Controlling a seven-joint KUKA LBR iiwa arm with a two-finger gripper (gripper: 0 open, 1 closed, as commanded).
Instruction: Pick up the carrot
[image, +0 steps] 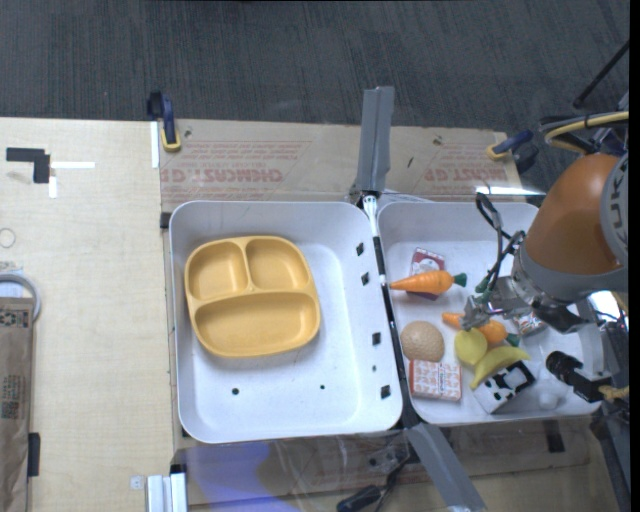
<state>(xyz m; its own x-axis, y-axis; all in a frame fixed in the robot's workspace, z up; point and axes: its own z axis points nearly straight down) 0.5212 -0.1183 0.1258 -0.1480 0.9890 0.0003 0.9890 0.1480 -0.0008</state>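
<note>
Hand (497, 312): low in the right bin (455, 222), over a small orange piece (474, 326); whether it was open or closed could not be told. Left bin (200, 400): one yellow divided plate (252, 295). Right bin: carrot (424, 283), red carton (428, 260), round tan item (422, 341), possibly bread, patterned box (436, 379), yellow pear-like fruit (470, 346), banana (497, 362). Carrot lay left of the hand, apart from it, near the divider.

Pale wooden bench (80, 330) bearing two white bins (200, 400) side by side
</note>
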